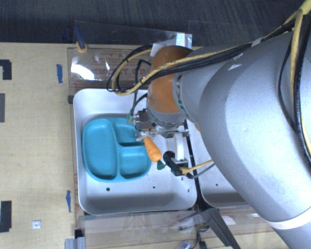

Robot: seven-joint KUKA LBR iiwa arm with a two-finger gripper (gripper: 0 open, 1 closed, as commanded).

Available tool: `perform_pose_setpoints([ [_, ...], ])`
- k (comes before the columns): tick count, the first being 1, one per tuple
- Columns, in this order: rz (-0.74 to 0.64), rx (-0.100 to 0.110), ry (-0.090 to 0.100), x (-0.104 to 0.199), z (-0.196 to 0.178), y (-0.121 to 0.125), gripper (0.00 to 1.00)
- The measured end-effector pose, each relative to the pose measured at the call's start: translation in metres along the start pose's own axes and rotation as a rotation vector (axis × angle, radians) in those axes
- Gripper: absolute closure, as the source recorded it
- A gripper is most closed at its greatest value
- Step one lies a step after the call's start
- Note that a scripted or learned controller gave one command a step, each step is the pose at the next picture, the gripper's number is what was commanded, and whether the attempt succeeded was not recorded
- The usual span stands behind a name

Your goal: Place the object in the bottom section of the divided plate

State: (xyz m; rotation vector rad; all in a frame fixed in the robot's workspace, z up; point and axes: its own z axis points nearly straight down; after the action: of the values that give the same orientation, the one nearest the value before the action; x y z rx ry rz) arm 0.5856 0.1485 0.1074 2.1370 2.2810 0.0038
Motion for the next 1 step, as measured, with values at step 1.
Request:
perform_pose_setpoints([
  [1,-0.519,0.002,0.003,0.0246,-0.0522,-0.0609,1.00],
])
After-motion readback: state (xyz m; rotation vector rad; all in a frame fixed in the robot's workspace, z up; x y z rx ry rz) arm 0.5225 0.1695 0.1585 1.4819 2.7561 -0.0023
